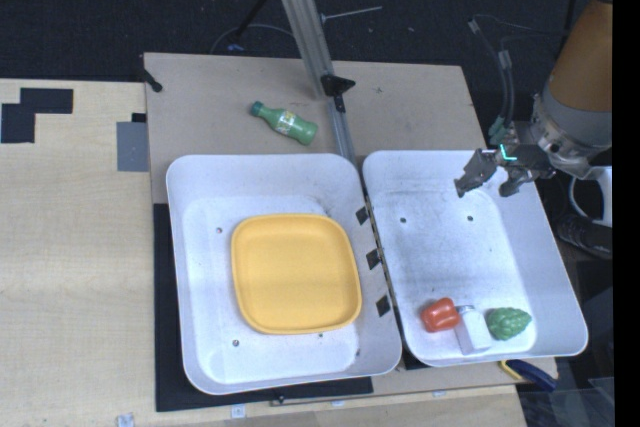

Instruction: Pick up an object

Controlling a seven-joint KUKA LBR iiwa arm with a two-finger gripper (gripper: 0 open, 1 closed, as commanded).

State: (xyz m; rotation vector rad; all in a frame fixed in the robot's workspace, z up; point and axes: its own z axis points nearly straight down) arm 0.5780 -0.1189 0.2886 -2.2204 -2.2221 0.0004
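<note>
My gripper (492, 180) hangs over the far right corner of the right bin (470, 235), with its two dark fingers spread apart and nothing between them. At the bin's near edge lie a red-orange pepper-like object (439, 315), a small white block (472, 330) and a green leafy object (508, 322), well away from the gripper. A yellow square plate (296, 272) lies in the left bin (200, 205).
A green bottle (285, 122) lies on its side on the bench behind the left bin. A slanted metal rail (308, 15) rises behind the gap between the bins. Black clips (372, 258) mark the bins' shared edge.
</note>
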